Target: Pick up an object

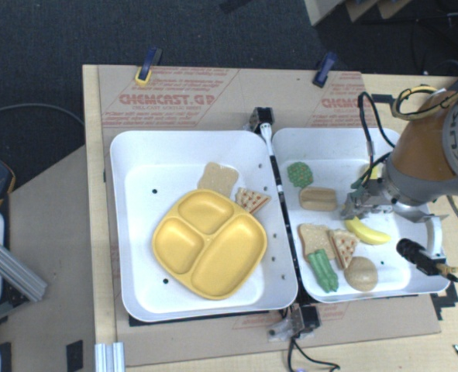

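We see the gripper (362,205) low in the right bin (341,139), just above the toy banana (367,232) and beside the tan bread roll (318,198), but we cannot tell how it is set or whether it has anything. Around it lie a green broccoli piece (299,173), a toast slice (314,239), a waffle wedge (343,246), a green bean pod (322,270) and a round potato (361,273). In the left bin (136,177) on the worktop (105,99) sit a yellow divided plate (208,242), another toast slice (217,178) and a second waffle wedge (251,200).
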Action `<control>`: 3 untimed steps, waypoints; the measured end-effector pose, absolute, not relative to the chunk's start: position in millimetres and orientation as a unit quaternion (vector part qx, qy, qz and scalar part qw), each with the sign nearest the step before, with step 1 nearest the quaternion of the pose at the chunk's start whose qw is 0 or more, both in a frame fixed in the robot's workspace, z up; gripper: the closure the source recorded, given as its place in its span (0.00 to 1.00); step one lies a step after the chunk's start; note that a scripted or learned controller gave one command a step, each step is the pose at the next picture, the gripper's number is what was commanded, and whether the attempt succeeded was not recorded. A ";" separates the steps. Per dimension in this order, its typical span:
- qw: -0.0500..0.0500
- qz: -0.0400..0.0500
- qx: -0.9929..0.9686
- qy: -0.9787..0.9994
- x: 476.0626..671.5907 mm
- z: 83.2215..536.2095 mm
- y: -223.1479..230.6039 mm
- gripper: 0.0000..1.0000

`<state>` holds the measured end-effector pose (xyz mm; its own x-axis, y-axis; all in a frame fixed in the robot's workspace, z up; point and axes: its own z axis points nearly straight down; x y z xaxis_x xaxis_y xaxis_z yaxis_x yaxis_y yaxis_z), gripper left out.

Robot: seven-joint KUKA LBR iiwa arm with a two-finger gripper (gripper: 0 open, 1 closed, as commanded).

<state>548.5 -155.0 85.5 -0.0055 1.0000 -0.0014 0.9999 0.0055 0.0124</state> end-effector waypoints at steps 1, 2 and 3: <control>0.004 0.005 0.703 0.711 562.1 191.0 -74.5 1.00; -0.005 0.001 0.701 0.713 512.7 184.1 67.6 1.00; 0.002 0.009 0.703 0.711 479.7 357.1 145.6 1.00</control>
